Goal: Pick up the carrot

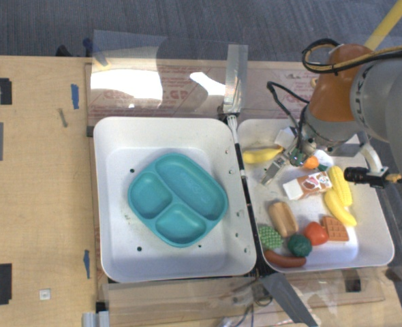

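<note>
Carrot half hidden beside hand

teal plate, white bins, orange carrot

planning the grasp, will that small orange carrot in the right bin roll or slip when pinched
The small orange toy carrot looks like smooth, rounded plastic, so it may slip or roll. It is probably light and stiff. The end effector sits just beside it.

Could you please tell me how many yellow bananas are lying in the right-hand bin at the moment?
2. One banana lies at the bin's upper left, beside the gripper; the other banana lies along its right side. The arm may hide more.
</note>
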You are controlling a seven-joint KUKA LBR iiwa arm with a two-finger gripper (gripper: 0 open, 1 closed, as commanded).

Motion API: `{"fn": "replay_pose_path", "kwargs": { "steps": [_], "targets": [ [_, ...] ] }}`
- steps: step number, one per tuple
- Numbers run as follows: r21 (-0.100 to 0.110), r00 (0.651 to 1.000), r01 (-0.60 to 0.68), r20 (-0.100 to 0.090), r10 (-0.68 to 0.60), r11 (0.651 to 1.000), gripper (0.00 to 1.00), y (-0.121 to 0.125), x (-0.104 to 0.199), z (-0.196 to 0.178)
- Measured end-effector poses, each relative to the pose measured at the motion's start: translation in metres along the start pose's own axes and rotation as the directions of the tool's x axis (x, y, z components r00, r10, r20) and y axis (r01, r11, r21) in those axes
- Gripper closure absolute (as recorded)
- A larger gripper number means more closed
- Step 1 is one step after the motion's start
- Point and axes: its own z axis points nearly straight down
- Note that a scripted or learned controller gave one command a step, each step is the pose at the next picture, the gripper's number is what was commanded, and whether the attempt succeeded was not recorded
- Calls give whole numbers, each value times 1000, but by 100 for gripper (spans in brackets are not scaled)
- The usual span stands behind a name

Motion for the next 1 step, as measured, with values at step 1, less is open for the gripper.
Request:
{"fn": "replay_pose_path", "kwargs": {
  "steps": [1],
  "targets": [
    [-28, 998, -43, 44, 44, 999, 0, -63, -57, -3]
  ]
}}
